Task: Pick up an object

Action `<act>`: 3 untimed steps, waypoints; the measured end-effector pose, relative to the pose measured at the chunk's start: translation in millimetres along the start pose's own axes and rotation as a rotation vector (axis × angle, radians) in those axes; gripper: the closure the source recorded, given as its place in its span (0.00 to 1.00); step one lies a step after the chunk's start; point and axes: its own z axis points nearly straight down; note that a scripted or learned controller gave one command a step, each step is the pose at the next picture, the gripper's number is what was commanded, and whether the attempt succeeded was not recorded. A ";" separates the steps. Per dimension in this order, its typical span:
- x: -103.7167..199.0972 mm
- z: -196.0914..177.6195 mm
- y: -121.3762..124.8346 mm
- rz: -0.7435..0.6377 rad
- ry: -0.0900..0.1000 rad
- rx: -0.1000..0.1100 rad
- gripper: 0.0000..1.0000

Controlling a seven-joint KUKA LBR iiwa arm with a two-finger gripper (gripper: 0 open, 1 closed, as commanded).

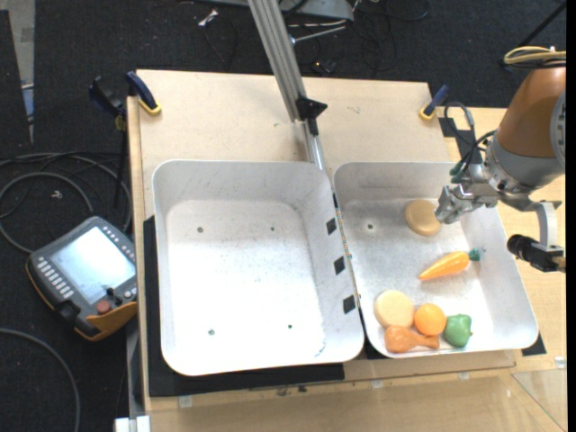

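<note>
The right bin [387, 192] holds several toy foods. A tan round piece [420, 217] lies near the bin's back middle. An orange carrot [445, 265] with a green tip lies to the right of centre. At the front sit a pale round piece [394, 309], an orange ball [430, 319], a green pepper [458, 329] and an orange-brown piece [408, 339]. My gripper [449, 207] hangs low at the right edge of the tan piece, touching or nearly touching it.
The left bin [180, 241] stands beside the right one. A metal pole [279, 43] slants across the back of the bench. Clamps sit at the bench's back corners. A teach pendant [81, 277] lies on the floor at the left.
</note>
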 end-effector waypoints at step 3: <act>65.4 -85.1 9.3 -0.005 0.004 0.005 1.00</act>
